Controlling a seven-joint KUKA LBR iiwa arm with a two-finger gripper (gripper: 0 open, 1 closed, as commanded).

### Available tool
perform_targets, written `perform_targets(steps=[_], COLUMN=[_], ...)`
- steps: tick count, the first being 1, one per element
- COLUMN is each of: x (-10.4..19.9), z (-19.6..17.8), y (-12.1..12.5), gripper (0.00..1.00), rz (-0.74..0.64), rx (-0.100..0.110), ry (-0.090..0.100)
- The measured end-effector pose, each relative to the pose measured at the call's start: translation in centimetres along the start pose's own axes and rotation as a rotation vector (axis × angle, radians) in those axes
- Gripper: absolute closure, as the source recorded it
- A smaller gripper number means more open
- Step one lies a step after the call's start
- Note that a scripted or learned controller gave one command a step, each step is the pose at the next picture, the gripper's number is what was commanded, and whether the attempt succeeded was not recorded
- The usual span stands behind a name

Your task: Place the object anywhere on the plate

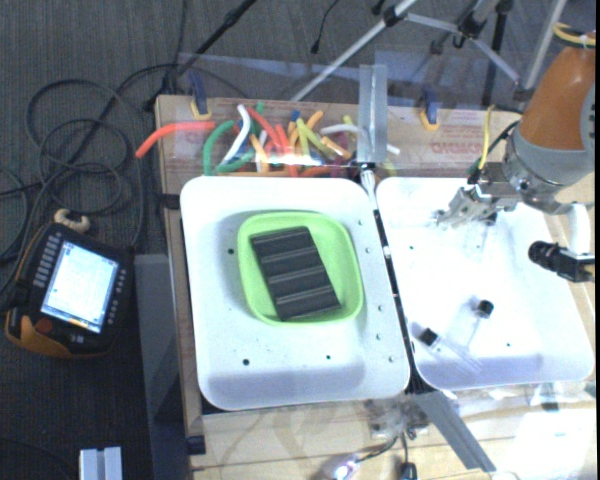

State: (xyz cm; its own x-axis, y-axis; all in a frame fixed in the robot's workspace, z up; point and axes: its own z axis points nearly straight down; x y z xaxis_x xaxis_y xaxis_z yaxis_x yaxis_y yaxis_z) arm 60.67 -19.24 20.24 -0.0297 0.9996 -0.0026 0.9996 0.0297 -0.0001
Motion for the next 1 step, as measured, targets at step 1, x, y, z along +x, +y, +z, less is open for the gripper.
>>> perform_targets(steps=[1], x=[0.00], z=[0.00], y=[0.00], gripper=[0.00], rz=[0.000], rx=[0.000], ry=[0.000])
